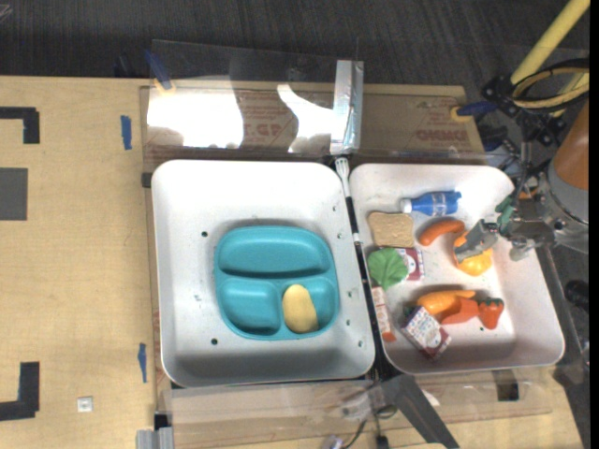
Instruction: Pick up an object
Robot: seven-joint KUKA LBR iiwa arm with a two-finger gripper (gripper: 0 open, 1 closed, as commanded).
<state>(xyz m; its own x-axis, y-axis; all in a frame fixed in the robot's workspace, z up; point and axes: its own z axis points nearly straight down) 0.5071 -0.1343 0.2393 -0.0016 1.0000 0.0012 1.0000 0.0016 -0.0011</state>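
While wood table [65, 279] carries 2 white bins, arm [562, 171] reaches in from rt; claw [479, 241] low over rt bin [538, 330], grip state unclear.

One fixed camera above my bench, looking down at a slant.

It sits high enough to take in both white bins whole: the left bin [178, 251] fills the middle of the frame and the right bin [533, 335] lies toward the right edge, where my arm [571, 171] reaches in. The near rims of the bins run close to the bottom of the frame; the far rims sit about mid-height, with a clear panel [253, 101] and dark floor [281, 7] beyond them. The wooden benchtop [70, 251] stretches off to the left. The view stands back rather than close, so small things in the bins show little detail.
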